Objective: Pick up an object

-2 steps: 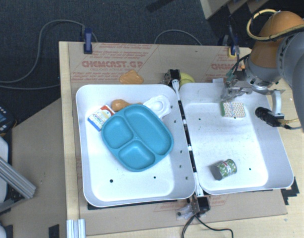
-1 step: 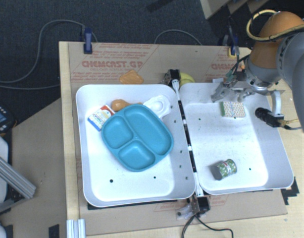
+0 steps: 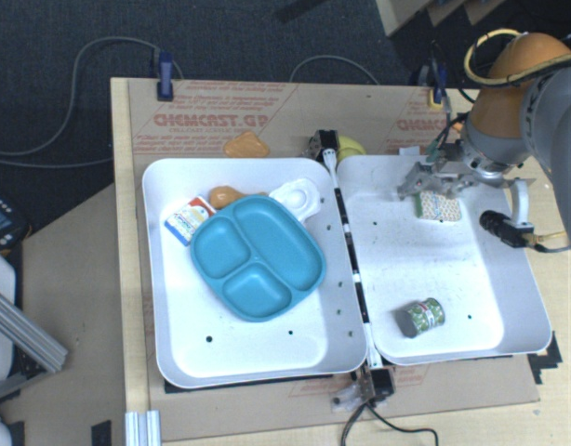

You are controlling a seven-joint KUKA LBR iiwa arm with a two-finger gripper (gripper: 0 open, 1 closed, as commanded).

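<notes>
I have the claw (image 3: 438,182) down at the far end of the right bin (image 3: 509,333), and its two grey fingers (image 3: 408,183) look spread, with a small speckled packet (image 3: 440,206) just under them; I can't tell whether they touch it, and nothing I see says they grip it, so I call the claw released. Behind the claw the arm's orange band (image 3: 513,82) rises toward the right edge, and a black cable fitting (image 3: 502,226) sits just right of the packet. Nearer the camera from the claw, well apart, a small dark green can (image 3: 422,317) lies on its side on the same bin's floor. To the claw's left, past the divider, the left bin (image 3: 174,342) carries a blue sectioned tray (image 3: 257,256), with a small printed carton (image 3: 186,220), an orange lump (image 3: 225,196) and a white cup-like piece (image 3: 297,196) tucked along its far edge. Beyond both bins, on the board, sit an orange object (image 3: 245,144) and a yellow-green one (image 3: 349,148).
</notes>
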